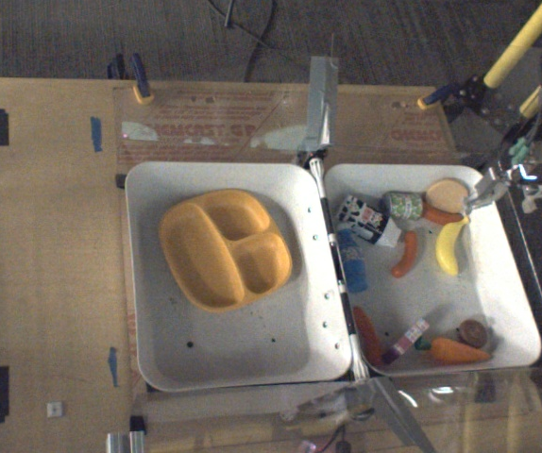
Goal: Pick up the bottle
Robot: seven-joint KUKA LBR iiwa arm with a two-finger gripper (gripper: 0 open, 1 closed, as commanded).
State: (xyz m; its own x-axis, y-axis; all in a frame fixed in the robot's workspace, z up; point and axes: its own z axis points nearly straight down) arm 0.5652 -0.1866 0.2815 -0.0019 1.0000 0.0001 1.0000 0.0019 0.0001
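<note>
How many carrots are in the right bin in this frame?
2, going by shape and colour. One carrot lies by the near right corner, beside a small brown round piece. The other carrot lies at the far side, partly under a tan disc. More could be hidden.

The left bin (148,347) contains an orange three-compartment plate (225,248), while the right bin (516,300) contains a small bottle (404,340) beside a carrot (458,350), a banana (449,248), a can (404,205) and a black-and-white carton (362,217).
</note>
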